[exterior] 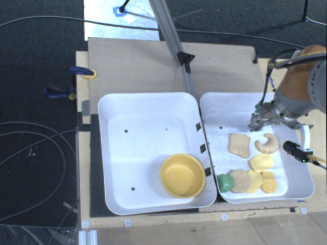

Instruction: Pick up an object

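the metal two-finger gripper (257, 120) hangs low above the curved tan croissant-shaped toy (267, 144), nothing lifted yet; its grip state i cannot tell.

**Bench and bins**

A tan bench (153, 65) bears two shallow white bins, touching along one edge. The left bin (127, 137) holds a yellow bowl (182, 175) near its front right corner. The right bin (225, 111) holds pale food pieces (253, 165) toward its front, a green piece (225, 182) leftmost among them
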